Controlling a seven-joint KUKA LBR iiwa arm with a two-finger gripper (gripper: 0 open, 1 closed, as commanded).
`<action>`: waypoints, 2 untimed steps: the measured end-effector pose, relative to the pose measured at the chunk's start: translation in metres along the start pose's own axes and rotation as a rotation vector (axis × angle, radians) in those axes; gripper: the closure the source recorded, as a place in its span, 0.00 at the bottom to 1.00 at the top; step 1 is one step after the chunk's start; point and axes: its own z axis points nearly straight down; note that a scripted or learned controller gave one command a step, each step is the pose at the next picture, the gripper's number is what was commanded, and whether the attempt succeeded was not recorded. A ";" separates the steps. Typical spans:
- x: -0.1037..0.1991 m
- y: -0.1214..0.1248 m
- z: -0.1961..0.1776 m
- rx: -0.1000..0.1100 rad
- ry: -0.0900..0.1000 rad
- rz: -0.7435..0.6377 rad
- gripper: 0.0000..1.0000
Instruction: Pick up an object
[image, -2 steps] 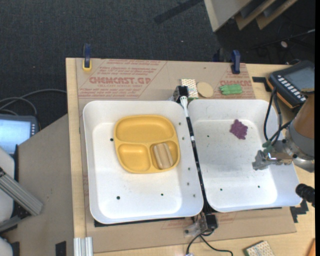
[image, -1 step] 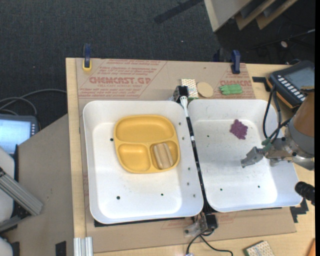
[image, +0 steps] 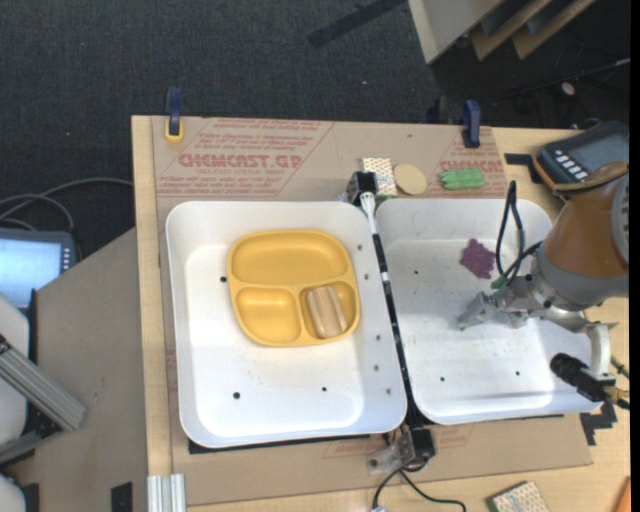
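In the right bin (image: 440, 385), near its far side, lies a small purple object (image: 477, 257). My gripper (image: 477, 309) hangs over that bin's middle right, a little in front of the purple object and apart from it. It stands open with nothing between its fingers. A yellow divided plate (image: 290, 260) sits in the left bin (image: 270, 400). A tan oblong piece (image: 323, 310) rests in the plate's near right compartment.
On the bench behind the bins lie a tan disc (image: 409, 179), a green object (image: 461, 180) and a small patterned tag (image: 377, 167). The raised rims of both bins meet along the middle. A black cable (image: 510, 225) loops from the wrist over the right bin.
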 end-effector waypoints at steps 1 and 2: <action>0.033 0.058 0.000 -0.010 0.000 -0.004 0.00; 0.028 0.141 -0.002 -0.014 -0.003 -0.003 0.00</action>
